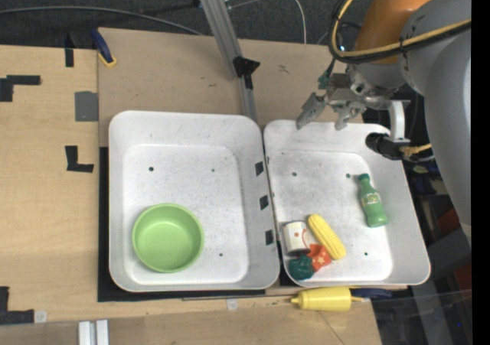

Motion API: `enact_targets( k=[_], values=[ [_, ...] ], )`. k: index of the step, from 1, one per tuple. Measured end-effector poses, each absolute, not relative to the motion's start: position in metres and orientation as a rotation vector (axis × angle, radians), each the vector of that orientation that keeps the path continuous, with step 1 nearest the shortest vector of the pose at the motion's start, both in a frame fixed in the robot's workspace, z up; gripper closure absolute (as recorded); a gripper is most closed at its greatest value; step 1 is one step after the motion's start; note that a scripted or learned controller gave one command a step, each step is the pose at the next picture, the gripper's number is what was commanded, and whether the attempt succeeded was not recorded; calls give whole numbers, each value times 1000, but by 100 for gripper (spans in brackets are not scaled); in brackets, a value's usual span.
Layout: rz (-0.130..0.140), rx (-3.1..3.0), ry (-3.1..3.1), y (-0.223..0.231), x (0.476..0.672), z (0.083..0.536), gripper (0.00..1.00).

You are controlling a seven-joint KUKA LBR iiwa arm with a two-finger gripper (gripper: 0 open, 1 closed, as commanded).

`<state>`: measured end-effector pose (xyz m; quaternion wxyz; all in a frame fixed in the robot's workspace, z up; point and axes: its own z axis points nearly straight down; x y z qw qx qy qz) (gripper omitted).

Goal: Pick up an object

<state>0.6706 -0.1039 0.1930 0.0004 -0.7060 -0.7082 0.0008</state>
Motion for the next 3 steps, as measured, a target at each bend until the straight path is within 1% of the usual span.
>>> enact_targets(
  k=[1,3],
  values=[
    [3,-2218,-2224,-104,671,193,0],
    [10,-2216,-2221,-110,667,93,0]
  ],
)
